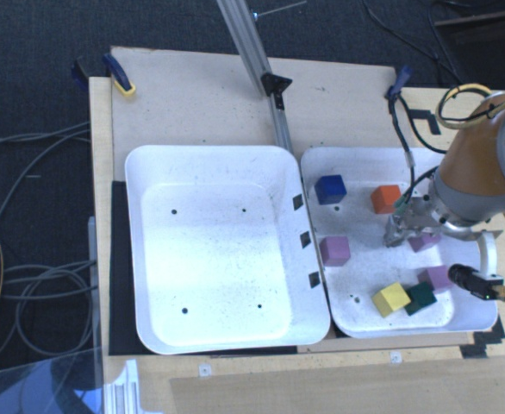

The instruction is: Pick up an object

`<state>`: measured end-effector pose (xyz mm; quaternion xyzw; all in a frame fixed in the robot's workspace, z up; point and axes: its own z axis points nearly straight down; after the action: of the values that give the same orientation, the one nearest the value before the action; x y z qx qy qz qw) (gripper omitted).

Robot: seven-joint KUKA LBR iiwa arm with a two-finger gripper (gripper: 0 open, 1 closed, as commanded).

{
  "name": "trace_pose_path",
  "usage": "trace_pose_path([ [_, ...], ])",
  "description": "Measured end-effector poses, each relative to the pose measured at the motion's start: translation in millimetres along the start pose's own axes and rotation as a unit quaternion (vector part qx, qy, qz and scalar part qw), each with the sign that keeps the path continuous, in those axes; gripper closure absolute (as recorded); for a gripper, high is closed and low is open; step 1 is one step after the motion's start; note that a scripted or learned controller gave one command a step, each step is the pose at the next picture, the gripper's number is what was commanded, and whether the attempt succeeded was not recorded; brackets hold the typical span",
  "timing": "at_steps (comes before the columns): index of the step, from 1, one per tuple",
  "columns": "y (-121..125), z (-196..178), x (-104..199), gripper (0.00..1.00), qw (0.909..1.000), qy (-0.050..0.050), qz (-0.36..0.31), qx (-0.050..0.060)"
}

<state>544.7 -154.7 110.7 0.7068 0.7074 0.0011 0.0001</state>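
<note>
Two shallow white bins are set side by side on a pale wooden bench (pixel 201 93), which is surrounded by dark carpet (pixel 46 24) strewn with cables. The left bin (pixel 209 248) is speckled with dark marks. In the right bin (pixel 356 313) lie a blue cube (pixel 330 189), orange block (pixel 385 199), purple cube (pixel 335 250), yellow block (pixel 391 298) and green block (pixel 421 297). The gripper (pixel 399 231) is lowered just below the orange block; its opening cannot be told.
</note>
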Motion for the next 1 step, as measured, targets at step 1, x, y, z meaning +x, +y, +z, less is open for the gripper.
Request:
trace_pose_path([
  [1,-1.1,-63.6,-2.3,1.0,1.0,-0.002,0.0,-0.003],
])
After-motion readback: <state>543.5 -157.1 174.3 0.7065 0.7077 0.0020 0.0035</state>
